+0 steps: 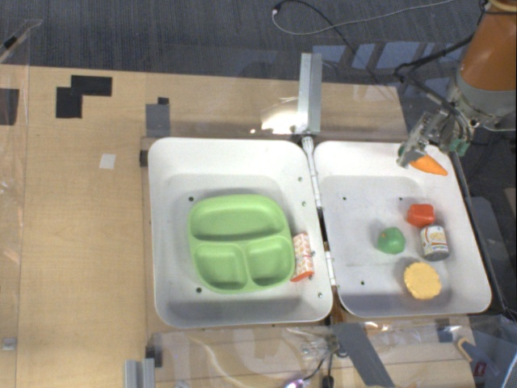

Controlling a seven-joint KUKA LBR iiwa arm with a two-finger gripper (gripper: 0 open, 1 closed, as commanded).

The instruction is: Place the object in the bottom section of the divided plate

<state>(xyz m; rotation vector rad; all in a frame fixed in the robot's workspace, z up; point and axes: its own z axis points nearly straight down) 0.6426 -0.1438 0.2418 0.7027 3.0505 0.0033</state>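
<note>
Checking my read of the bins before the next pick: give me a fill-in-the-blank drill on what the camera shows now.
1. The green divided plate lies in the ____ bin.
2. The tool hangs over the right bin's far corner, by the ____ carrot-shaped toy.
3. The small jar stands just below the ____ block.
4. The yellow round cookie-like piece lies nearer the camera than the green ____.

Missing words: left; orange; red; ball

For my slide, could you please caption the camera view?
Gripper beside a toy carrot in the right bin; green divided plate waits left.
</note>
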